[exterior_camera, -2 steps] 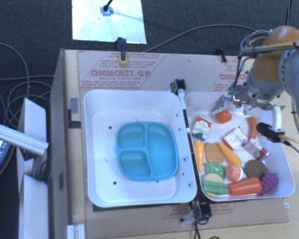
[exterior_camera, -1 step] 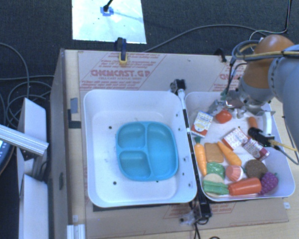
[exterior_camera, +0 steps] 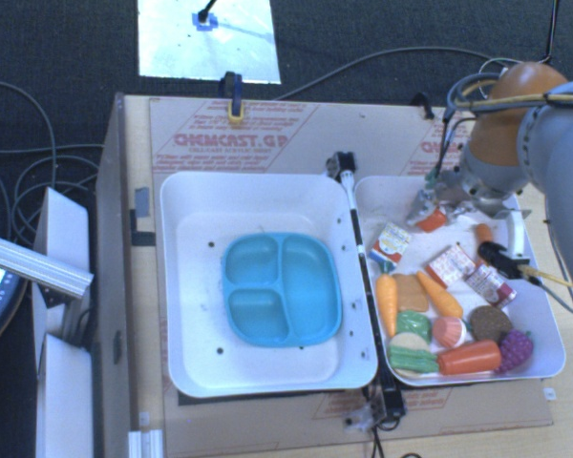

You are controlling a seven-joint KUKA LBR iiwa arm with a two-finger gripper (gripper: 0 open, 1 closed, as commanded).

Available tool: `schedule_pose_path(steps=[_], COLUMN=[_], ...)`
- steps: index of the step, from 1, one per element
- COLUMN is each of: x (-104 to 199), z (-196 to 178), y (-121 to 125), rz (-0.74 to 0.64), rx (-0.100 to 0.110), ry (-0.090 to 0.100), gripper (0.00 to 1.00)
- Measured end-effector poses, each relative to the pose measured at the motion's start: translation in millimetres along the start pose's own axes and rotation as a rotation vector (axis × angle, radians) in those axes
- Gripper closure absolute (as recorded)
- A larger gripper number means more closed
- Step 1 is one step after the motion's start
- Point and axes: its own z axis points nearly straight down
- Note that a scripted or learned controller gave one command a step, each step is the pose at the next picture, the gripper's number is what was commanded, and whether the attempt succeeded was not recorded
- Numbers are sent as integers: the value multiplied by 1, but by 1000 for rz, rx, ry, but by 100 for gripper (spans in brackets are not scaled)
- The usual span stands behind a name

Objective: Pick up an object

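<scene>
Two white bins sit side by side on the bench. The left bin holds one item: a blue divided plate with three compartments, lying flat near the bin's centre.

The right bin holds the toy food, crowded toward its near half. Counted: two orange carrots, one large red-orange carrot along the near wall, one purple grape bunch, one brown round piece, two small printed cartons, one green piece. Others overlap too closely to count.

The gripper is low in the right bin's far part, its tip at a small orange-red piece. Finger state: cannot tell; a grasp is not confirmed.
</scene>
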Motion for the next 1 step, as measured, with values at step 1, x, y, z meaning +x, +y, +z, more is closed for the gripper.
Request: schedule_pose_path(steps=[1], x=[84], z=[-89], y=[6], rz=[0], rx=[2], ry=[3], gripper=[100])
